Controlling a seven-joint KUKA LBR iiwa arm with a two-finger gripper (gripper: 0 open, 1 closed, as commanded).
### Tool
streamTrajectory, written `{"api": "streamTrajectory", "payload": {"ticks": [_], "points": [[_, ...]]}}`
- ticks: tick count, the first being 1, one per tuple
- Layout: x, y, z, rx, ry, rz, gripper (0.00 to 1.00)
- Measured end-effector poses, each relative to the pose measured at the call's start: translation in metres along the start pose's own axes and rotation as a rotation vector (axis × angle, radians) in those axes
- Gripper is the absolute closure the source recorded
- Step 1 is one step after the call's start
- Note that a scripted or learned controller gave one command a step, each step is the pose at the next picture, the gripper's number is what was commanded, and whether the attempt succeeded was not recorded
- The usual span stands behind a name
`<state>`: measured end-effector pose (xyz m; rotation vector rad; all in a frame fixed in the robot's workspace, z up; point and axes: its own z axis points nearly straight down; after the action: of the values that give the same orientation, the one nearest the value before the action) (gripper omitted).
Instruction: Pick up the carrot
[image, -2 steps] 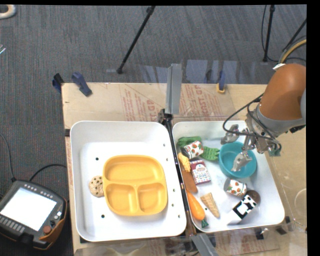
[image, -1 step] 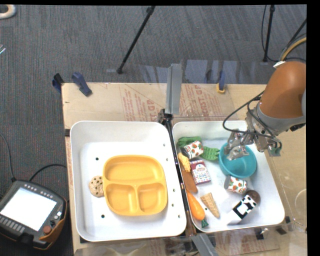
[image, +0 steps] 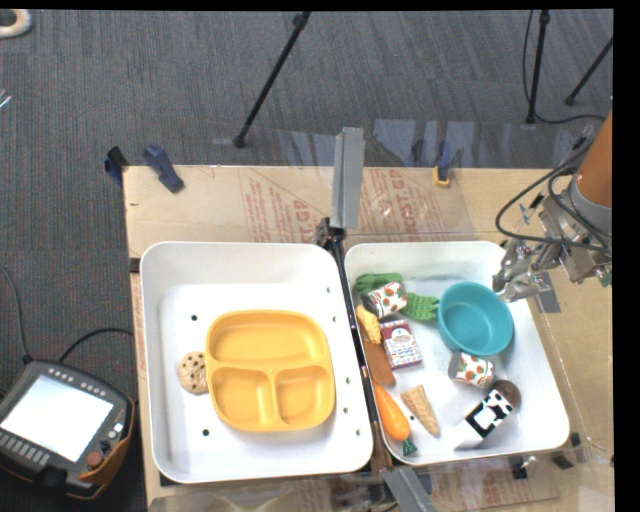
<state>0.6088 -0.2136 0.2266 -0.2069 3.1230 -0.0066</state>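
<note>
The carrot (image: 392, 412), a short orange toy with a tapered end, lies at a slant in the near left corner of the right bin (image: 551, 398), close against the bin's left wall. Just beside it to the right rests a tan ice cream cone (image: 422, 409), and above it along the same wall lie a brown sausage-like piece (image: 378, 363) and a yellow corn cob (image: 369, 324). The same bin also holds a small red carton (image: 401, 343), a green leafy piece (image: 420, 304), a spotted cup (image: 387, 298), a teal bowl (image: 476, 317), a second spotted cup (image: 471, 369) and a black-and-white block (image: 492, 412). In the left bin (image: 170, 290), a yellow divided plate (image: 270, 369) sits in the middle, with a cookie (image: 192, 372) touching its left edge. The gripper (image: 516, 283) hangs over the right bin's far right corner, just beside the teal bowl and well apart from the carrot; whether it is parted or closed cannot be made out from this angle.
</note>
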Motion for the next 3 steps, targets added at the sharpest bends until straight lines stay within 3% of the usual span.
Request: {"api": "streamTrajectory", "payload": {"ticks": [1, 2, 3], "points": [[0.013, 0.006, 0.007, -0.013, 0.005, -0.867, 1.0], [0.097, 0.015, -0.025, -0.011, 0.005, -0.989, 1.0], [0.113, 0.018, -0.029, -0.017, 0.004, -1.301, 1.0]]}}
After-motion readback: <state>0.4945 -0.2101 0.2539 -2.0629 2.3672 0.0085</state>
